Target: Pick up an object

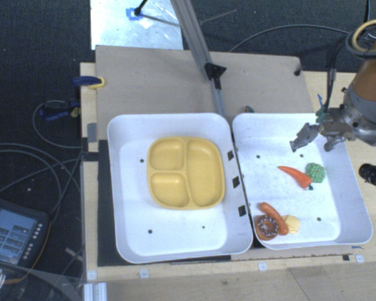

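Reaching in from the right, the grey arm (371,86) with its orange band hangs its gripper (318,142) over the far right part of the right bin (357,193). Its two fingers (301,140) stand apart, spread wide, with nothing between them, and they point down and leftward toward the bin floor.

In that same bin, just nearer than the gripper and toward the right wall, an orange carrot (294,175) lies at a slant, its thick end touching a green broccoli floret (314,172). Both sit apart from the fingers. Down in the near left corner of the bin there is a small cluster: a reddish sausage (273,216), a chocolate doughnut (266,227) beside it against the left wall, and a pale yellow lump (292,223) just to their right; whether these touch one another I cannot quite tell.

The left bin (128,168) carries a yellow divided plate (186,172), three compartments, lying flat near its middle and a little toward the far right side.
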